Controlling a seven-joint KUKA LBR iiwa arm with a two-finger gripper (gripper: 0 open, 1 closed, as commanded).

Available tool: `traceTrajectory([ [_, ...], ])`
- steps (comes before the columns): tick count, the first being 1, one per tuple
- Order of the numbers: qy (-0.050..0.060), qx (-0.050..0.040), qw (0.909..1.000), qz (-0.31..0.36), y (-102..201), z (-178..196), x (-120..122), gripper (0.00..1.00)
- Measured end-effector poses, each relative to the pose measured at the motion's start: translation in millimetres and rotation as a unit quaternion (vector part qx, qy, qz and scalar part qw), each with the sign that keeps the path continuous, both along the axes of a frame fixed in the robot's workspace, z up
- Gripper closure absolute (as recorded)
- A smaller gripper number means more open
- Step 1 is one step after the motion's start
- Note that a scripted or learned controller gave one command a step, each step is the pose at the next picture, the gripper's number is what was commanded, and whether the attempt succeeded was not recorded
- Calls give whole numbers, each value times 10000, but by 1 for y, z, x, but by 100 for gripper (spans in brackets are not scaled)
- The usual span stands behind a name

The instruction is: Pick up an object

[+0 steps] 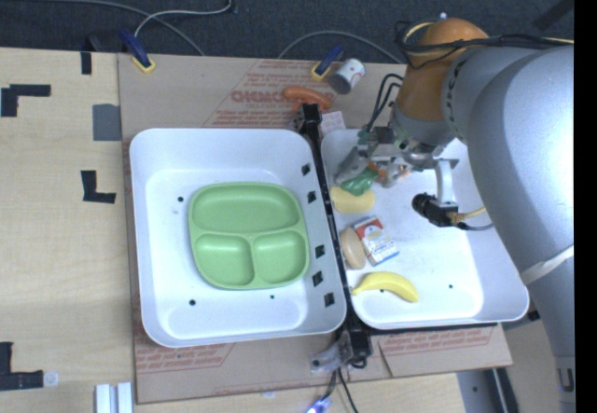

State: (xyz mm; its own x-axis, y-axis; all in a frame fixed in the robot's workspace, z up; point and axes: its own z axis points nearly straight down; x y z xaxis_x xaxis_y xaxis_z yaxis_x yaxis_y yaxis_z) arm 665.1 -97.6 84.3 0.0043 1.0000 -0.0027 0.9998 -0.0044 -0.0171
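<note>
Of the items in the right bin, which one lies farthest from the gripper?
The banana, at the bin's near edge. The others lie closer to the gripper, up by the divider.

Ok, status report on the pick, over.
Gripper low in right bin, over green item. Nothing seen held. Banana, small carton lying apart. Green tray in left bin.

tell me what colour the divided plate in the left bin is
Light green, all over. The divided plate lies flat in the left bin, plain to see in the camera view.
</note>
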Motion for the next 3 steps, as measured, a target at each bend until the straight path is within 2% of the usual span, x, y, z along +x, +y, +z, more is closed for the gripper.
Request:
traceTrajectory([
  [1,-32,7,10000,14,-1,0,-2,0],
  [3,4,18,10000,10,-1,0,0,0],
])
